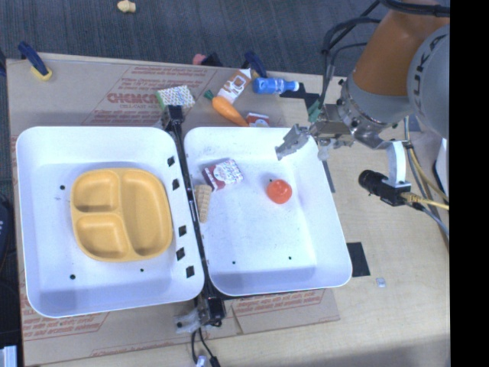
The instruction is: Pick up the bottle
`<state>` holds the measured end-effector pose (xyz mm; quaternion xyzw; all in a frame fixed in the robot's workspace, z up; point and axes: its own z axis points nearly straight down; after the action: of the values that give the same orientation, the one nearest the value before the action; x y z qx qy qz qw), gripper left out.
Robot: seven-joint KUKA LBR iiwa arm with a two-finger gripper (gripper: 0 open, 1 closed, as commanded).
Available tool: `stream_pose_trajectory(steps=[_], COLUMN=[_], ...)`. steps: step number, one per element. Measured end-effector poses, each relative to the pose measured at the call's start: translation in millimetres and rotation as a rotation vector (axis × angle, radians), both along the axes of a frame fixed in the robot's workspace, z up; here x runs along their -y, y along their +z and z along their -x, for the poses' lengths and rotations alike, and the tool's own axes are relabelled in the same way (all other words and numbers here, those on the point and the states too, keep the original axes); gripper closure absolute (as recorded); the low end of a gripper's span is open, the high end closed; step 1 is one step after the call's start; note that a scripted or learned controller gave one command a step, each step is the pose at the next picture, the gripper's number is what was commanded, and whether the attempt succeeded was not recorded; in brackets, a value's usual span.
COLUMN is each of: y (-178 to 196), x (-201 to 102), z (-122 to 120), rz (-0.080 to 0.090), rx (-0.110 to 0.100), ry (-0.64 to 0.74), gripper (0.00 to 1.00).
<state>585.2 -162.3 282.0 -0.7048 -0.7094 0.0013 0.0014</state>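
A small blue bottle [272, 86] with a pale cap lies on its side on the cardboard behind the right bin [328, 235]. Just left of it lies a white and orange bottle [235, 86]. My gripper [306, 145] hangs over the right bin's far right corner, in front of and to the right of both bottles. Its fingers [289, 143] stand apart, with nothing between them.
The right bin holds a red and white packet [223, 173], a cone [203, 202] and a red round fruit [279, 191]. A yellow divided plate [121, 212] lies in the left bin [30, 228]. A carrot [228, 111] and a patterned box [175, 96] lie behind the bins.
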Motion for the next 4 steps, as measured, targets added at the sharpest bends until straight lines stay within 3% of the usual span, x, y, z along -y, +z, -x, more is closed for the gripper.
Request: stream_pose_trajectory(steps=[1,2,3,4], y=[10.3,16.1,51.0,37.6], x=[-0.5,49.2,42.0,36.0], z=[-0.4,41.4,76.8,109.3], rz=[0.0,0.001,0.002,0.001], rx=[-0.002,-0.001,0.002,-0.003], ry=[0.005,-0.071,-0.339,-0.63], gripper=[1.0,1.0,1.0,1.0])
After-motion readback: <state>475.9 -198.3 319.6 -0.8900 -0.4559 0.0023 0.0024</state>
